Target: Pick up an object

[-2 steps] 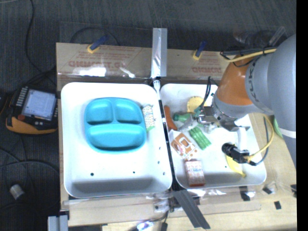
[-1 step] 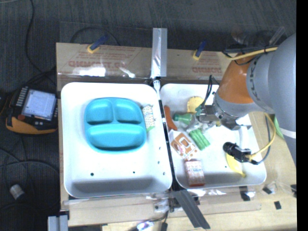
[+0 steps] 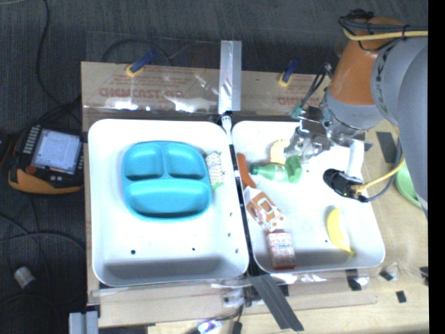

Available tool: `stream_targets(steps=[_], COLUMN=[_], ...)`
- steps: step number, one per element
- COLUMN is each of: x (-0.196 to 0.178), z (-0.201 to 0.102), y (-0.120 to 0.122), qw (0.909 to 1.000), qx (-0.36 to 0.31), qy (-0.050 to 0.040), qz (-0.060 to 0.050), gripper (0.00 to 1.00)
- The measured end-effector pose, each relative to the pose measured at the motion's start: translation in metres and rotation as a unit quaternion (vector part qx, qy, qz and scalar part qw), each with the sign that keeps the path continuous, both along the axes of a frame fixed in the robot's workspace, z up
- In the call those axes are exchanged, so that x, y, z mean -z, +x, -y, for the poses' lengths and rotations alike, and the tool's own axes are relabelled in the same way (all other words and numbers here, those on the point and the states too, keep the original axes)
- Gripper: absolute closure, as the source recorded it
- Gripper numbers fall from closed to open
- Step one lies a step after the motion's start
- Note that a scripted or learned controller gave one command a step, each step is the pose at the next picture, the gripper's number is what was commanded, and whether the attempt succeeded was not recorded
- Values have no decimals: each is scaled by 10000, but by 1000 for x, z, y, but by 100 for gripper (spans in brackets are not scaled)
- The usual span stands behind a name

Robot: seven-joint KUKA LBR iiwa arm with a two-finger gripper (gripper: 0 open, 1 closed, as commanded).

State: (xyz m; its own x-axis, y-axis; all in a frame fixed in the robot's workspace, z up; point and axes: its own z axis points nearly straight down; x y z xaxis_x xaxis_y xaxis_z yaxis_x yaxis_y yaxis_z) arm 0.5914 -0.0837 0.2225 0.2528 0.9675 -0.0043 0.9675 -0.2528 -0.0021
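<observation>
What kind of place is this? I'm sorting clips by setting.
Probably a robotics lab's grasping test bench: a grey-and-orange arm over two white bins, toy-like items such as a banana and a blue divided tray, and loose cables on carpet.

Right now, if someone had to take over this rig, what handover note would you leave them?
Hand: low in the right bin, at its far side, right over the green bottle and a yellow item; its grip cannot be made out.
Right bin also has a banana, a red-and-white packet and a small red-labelled container.
Left bin has a blue divided tray.
Done: nothing visibly lifted.
Left: secure one object and raise it.
</observation>
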Motion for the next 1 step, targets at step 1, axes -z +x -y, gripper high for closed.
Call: stream_targets(steps=[1], x=[-93], z=[10], y=[-56], qw=[10000], qx=[-96], qy=[-3], qz=[2], gripper=[100])
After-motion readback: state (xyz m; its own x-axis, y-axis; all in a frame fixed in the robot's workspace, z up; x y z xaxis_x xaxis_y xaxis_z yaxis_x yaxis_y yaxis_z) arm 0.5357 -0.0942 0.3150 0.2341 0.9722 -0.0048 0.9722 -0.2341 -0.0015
